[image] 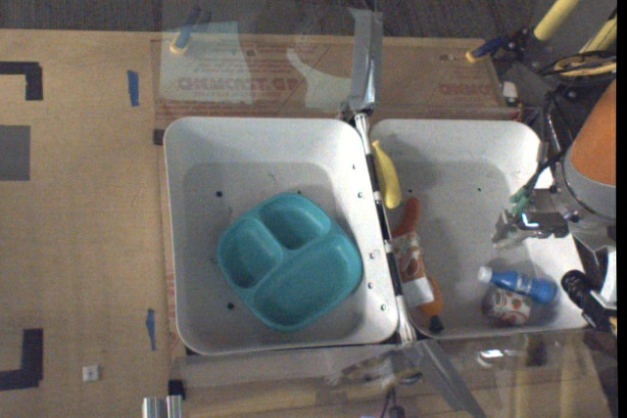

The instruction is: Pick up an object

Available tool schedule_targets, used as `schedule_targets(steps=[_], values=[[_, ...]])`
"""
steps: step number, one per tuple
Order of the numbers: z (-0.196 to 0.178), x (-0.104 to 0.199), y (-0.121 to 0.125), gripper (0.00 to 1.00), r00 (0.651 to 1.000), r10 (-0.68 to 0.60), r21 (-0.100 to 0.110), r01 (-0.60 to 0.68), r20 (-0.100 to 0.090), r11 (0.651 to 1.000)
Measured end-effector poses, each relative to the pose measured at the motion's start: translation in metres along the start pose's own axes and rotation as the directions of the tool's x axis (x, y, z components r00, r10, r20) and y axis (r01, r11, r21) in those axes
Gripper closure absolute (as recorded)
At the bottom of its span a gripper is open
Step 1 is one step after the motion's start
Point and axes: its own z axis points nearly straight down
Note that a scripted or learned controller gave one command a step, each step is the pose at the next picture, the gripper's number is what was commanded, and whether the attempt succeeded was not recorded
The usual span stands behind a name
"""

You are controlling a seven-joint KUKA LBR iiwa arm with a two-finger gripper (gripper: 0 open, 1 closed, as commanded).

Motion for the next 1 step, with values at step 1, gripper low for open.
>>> schedule_targets(steps=[1], values=[[0.0665,-0.0459,-0.003,0.0,0.99,-0.144,-0.001,0.144,0.0,0.99]])
